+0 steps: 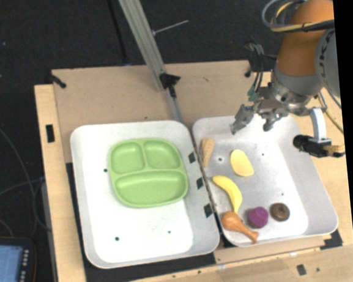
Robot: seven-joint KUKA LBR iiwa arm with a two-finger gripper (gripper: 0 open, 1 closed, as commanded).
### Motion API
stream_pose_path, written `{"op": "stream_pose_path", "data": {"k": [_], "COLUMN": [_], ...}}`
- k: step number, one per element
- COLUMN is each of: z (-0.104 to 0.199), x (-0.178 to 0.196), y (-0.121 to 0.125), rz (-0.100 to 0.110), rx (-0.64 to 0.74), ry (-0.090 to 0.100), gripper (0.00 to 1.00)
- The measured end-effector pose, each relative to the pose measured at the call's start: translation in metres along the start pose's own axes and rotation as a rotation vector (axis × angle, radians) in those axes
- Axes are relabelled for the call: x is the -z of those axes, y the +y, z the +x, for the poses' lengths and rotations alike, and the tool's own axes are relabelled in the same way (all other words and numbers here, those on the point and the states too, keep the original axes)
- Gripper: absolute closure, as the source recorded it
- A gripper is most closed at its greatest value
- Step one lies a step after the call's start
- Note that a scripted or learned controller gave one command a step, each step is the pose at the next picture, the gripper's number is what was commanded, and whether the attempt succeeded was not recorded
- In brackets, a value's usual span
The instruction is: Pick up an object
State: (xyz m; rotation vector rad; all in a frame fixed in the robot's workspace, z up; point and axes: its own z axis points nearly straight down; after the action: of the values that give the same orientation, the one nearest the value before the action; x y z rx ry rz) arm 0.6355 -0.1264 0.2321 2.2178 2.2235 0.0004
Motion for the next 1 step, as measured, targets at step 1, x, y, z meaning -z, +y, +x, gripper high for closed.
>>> {"op": "stream_pose_path", "data": {"k": [1], "z": [0.0000], "x": [0.0000], "y": [0.0000], "rz": [0.000], "rx": [0.000], "ry": [0.000], "gripper": [0.00]}}
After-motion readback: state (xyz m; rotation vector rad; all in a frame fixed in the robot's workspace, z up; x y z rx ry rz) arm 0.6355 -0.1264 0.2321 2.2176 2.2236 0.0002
